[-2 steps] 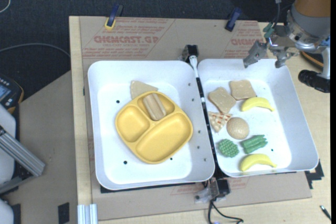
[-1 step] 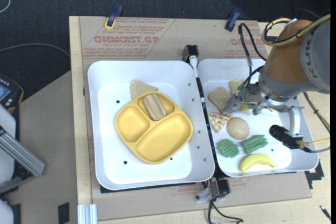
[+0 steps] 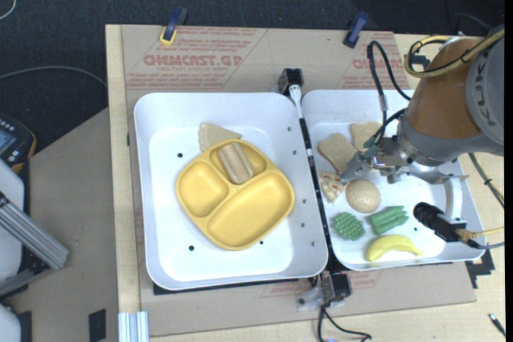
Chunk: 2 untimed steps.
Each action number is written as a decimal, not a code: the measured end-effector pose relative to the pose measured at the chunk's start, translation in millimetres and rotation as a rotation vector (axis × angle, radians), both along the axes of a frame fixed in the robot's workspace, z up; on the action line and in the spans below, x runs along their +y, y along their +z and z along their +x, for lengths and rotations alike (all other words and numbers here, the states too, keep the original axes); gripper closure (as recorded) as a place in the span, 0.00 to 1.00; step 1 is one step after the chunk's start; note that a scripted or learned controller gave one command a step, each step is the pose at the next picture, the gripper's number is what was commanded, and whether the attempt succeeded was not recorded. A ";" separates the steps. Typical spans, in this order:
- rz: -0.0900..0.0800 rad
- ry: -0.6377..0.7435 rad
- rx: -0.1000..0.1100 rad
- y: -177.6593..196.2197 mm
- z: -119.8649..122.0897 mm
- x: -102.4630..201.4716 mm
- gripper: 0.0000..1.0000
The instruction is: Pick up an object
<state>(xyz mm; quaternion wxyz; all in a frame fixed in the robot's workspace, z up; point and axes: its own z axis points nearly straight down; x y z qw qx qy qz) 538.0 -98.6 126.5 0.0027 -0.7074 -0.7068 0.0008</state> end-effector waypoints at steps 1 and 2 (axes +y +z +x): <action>0.000 -0.002 0.003 -44.3 -42.1 5.4 0.00; -0.003 -0.001 -0.007 -31.7 -39.1 4.9 1.00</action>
